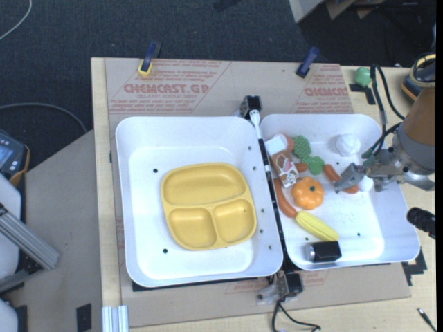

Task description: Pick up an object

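Orange pumpkin (pixel 308 194) sits in the right bin (pixel 387 244); the hand (pixel 348 180) hovers beside it, grip unclear.

A brown desk (pixel 208 81) with red lettering printed across it carries two white bins. The left bin (pixel 131 185) holds a yellow tray (pixel 208 205) split into three compartments, one large above two smaller ones. Two clamps grip the desk's far edge: one with a yellow tip (pixel 147 62) at the left, one dark blue (pixel 307 62) further right. A small black clip (pixel 250 105) sits where the bins meet at the far side. Dark carpet (pixel 104 12) surrounds the desk.
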Tool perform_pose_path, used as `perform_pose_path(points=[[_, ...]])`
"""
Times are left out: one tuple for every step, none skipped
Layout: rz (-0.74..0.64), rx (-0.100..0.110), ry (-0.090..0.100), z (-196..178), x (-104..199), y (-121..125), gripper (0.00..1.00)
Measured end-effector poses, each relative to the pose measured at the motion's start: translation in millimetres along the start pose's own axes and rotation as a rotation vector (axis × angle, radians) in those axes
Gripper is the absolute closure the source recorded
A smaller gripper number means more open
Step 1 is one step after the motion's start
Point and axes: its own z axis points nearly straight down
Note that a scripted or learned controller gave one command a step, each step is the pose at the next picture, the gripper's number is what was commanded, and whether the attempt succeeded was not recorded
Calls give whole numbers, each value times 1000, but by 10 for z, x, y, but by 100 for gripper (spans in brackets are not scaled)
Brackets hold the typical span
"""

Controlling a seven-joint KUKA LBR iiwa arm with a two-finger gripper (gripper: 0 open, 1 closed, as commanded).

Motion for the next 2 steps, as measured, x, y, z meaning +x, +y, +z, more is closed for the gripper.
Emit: perform_pose_path(points=[[0, -2, 0, 508, -87, 40, 0], [0, -2, -1, 1021, -81, 33, 0]])
